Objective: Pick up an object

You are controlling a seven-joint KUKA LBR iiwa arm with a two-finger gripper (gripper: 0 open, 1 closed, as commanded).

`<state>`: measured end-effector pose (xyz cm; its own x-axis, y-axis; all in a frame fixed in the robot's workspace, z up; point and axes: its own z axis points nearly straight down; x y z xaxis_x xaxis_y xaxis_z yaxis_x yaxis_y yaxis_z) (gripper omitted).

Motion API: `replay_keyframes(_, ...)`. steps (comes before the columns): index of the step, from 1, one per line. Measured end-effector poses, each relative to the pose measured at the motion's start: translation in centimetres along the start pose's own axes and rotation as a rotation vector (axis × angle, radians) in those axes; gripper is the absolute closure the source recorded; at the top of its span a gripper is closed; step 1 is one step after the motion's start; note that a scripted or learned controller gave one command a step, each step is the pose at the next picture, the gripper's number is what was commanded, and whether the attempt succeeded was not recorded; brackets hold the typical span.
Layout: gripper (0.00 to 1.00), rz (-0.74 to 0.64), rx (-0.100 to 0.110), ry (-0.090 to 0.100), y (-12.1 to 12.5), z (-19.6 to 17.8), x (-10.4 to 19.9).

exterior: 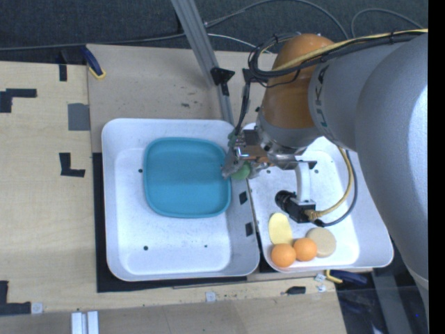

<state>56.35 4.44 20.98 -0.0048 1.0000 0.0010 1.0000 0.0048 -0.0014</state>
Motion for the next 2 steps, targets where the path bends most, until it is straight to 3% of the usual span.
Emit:
replay_keyframes(1, 1.00, 0.001, -0.001, 0.000, -0.32, -0.91, 4.32)
replay_keyframes(2, 0.00, 0.004, 0.000, -0.001, -0.32, -0.88, 4.11)
